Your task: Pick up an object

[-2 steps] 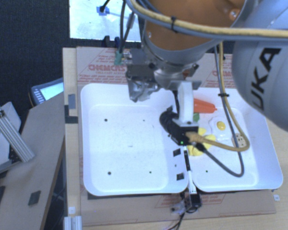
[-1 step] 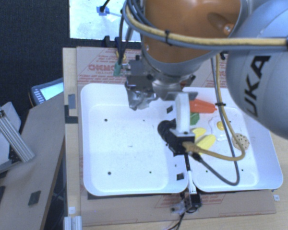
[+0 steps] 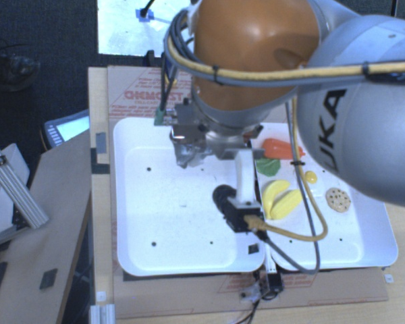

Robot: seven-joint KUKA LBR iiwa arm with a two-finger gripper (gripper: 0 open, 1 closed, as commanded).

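Note:
My gripper (image 3: 187, 155) hangs below the orange-banded wrist, over the far middle of the left bin (image 3: 143, 252). In the right bin (image 3: 364, 248) lie an orange carrot-shaped piece (image 3: 279, 147), a green piece (image 3: 267, 166) beside it, a yellow banana-like piece (image 3: 282, 198), a small yellow piece (image 3: 311, 177) and a round speckled cookie (image 3: 337, 199). All of them lie to the right of the gripper, apart from it. The arm hides the far part of the right bin.
Both bins rest on a cardboard sheet (image 3: 131, 90) on the bench. A yellow cable (image 3: 304, 235) loops over the divide between the bins. A wooden surface (image 3: 50, 208) and a metal rail (image 3: 13, 187) sit at the left.

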